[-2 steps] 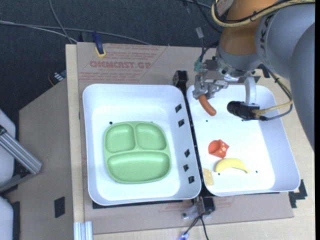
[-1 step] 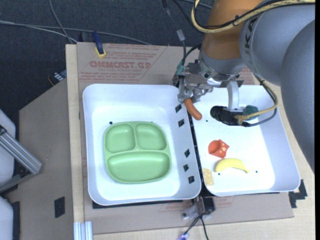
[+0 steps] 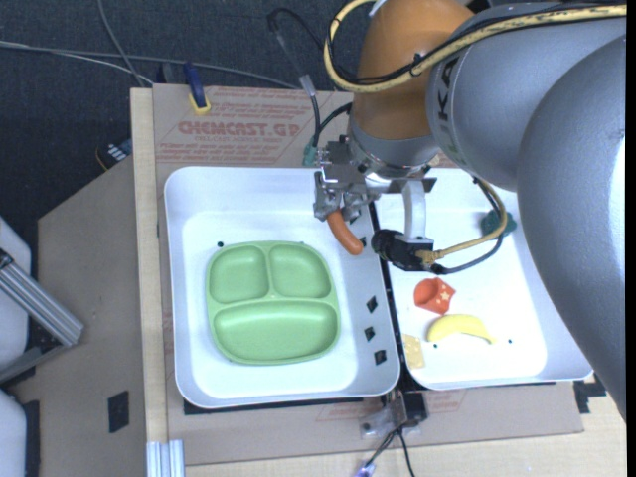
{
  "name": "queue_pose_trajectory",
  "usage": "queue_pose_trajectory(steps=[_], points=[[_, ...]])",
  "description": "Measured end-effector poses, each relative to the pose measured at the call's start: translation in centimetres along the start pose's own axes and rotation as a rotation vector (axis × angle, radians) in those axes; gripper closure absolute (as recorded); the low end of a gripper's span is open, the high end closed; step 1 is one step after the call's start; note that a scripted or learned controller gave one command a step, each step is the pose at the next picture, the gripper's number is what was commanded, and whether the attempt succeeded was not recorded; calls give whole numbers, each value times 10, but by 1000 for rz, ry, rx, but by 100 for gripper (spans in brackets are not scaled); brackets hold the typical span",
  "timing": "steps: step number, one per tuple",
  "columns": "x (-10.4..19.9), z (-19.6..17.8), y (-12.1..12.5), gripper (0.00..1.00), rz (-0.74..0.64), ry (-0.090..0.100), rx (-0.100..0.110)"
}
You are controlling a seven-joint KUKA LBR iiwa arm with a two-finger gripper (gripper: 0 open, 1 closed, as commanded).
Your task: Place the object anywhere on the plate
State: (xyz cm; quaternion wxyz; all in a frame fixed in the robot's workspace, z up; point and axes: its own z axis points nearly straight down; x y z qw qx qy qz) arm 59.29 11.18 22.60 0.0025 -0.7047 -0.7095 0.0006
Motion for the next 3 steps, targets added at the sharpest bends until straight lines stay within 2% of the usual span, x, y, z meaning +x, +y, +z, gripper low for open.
queue_pose_trajectory(steps=[1,2,3], points=[[59,10,-11,100,0,-1,1],[102,11,-19,100,2,-1,-3],[100,11,-18,0,6,-2,-3]])
